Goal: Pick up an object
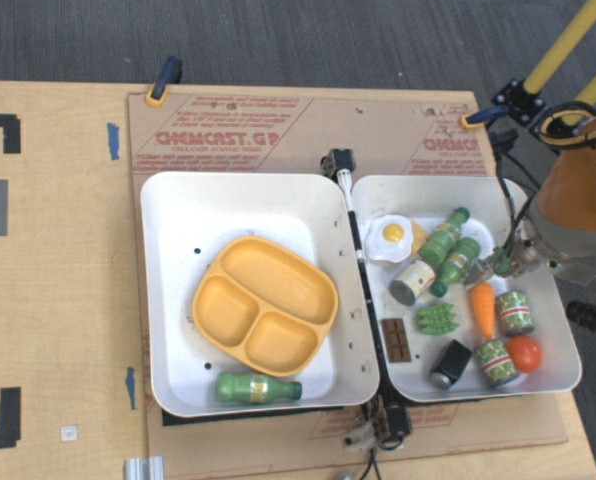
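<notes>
The right bin [568, 368] holds a toy fried egg [391, 235], two green bottles [443, 236] [456, 264], a grey can [410, 282], a carrot [483, 310], two green-labelled cans [514, 311] [496, 360], a tomato [524, 352], a black block [450, 363], a chocolate bar [396, 339] and a green lumpy piece [436, 317]. My gripper [505, 261] is low over the right bin's right side, just above the carrot's top and beside the lower green bottle. I see nothing clearly held in it.
The left bin [168, 268] carries a yellow divided plate [266, 306] and a green bottle [258, 389] lying at its front wall. Both bins rest on a cardboard sheet [228, 128]. Cables and a yellow pole [568, 38] stand at the back right.
</notes>
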Motion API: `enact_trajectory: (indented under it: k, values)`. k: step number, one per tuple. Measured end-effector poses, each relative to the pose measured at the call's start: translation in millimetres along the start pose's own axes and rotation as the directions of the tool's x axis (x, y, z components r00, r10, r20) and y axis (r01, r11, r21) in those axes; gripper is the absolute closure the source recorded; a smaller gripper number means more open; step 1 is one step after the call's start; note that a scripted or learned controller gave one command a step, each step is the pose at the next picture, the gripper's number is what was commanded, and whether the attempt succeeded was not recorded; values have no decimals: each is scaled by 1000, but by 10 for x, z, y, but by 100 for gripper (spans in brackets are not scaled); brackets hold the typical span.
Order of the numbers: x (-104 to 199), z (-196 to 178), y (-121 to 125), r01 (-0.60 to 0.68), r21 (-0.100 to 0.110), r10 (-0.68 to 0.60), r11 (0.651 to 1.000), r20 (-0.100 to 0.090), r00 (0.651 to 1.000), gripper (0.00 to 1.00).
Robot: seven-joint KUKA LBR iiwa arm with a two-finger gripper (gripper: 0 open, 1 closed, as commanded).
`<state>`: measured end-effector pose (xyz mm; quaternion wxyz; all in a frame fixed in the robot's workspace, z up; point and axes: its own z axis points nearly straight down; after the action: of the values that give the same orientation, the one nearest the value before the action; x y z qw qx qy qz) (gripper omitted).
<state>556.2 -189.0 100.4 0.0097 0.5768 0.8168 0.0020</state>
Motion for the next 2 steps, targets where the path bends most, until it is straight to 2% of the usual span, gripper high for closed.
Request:
enact_trajectory:
  k: [1, 2]
  values:
    - [455, -776, 645, -77, 12, 77, 997, -11, 997, 100]
    - [451, -770, 638, -78, 14, 78, 997, -12, 997, 0]
